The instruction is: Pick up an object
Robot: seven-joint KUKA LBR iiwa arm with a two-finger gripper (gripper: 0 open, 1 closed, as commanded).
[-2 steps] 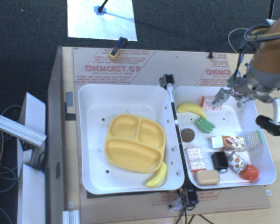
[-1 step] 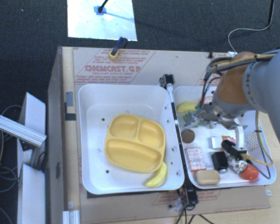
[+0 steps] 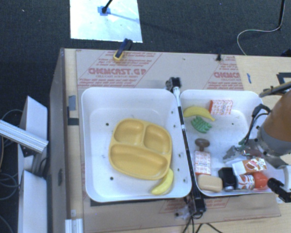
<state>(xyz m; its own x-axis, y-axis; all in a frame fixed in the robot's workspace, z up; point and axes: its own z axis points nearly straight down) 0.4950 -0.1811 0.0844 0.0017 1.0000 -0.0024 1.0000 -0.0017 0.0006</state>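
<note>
Orange-white carton just below fingers — fingers' spread unclear, nothing seen between

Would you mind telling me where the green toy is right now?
The green toy lies in the right bin, near its upper left corner, just under the banana and above the brown mushroom.

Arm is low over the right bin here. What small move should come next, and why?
Probably a short descent onto the orange-and-white packet. The gripper sits just above the clutter at the right bin's near corner, and that packet lies closest beneath it, on top of its neighbours.
</note>
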